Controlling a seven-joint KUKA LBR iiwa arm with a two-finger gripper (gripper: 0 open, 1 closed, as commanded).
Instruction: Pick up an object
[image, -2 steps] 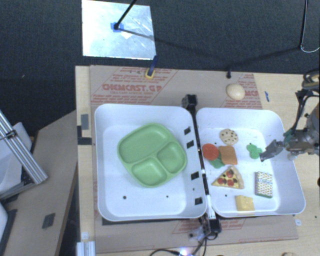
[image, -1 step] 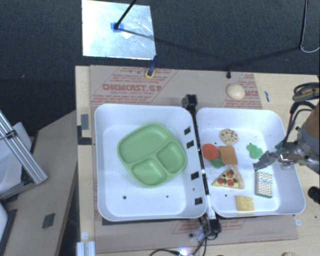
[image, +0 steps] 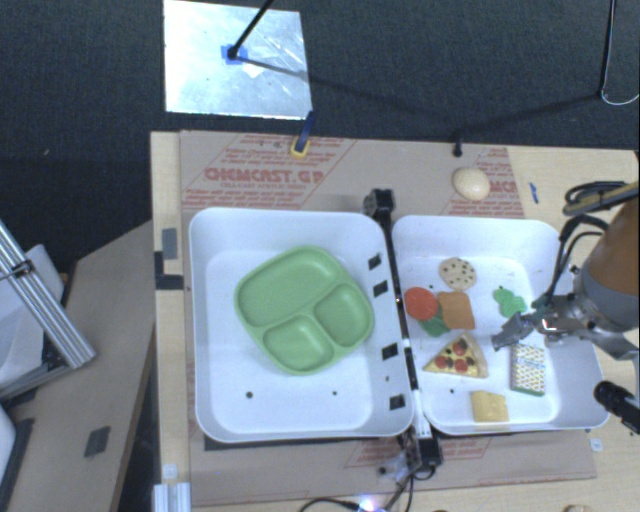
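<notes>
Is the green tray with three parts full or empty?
Empty. All three hollows of the green divided plastic tray show bare green.

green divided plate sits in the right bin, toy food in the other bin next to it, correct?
Not quite. The camera view shows the green divided plate in the left bin, not the right. The toy food, such as the pizza slice and cookie, lies in the right bin next to it, where the gripper is.
</notes>
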